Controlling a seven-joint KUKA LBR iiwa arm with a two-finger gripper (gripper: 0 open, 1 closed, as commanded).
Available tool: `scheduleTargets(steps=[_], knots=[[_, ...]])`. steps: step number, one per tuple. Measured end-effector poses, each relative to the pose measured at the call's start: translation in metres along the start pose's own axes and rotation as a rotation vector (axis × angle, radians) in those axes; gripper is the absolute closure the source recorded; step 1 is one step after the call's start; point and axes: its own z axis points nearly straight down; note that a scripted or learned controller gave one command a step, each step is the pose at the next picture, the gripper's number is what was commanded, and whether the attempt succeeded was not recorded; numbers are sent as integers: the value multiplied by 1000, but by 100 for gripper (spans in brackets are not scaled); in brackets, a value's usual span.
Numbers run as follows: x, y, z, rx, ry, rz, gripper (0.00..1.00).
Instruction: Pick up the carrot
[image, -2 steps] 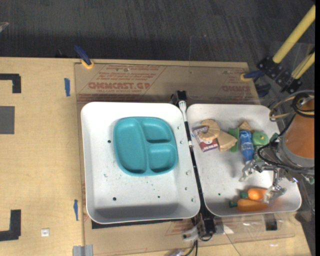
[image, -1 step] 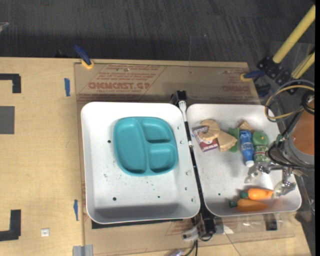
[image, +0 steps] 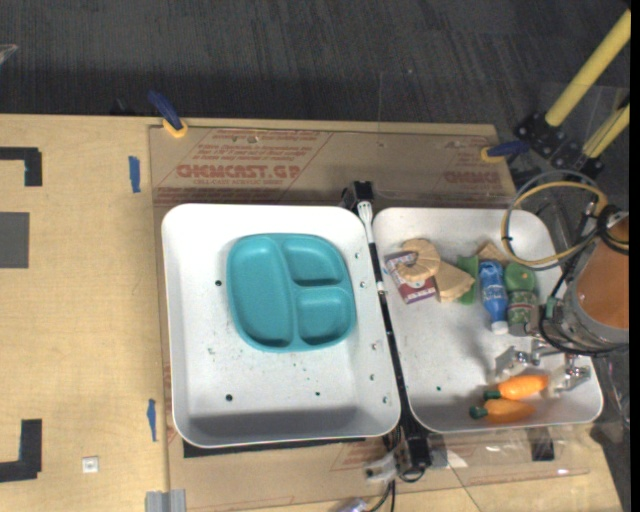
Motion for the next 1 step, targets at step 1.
scheduleTargets(steps=[1], knots=[[3, -1, 0, 0, -4, -283, 0]])
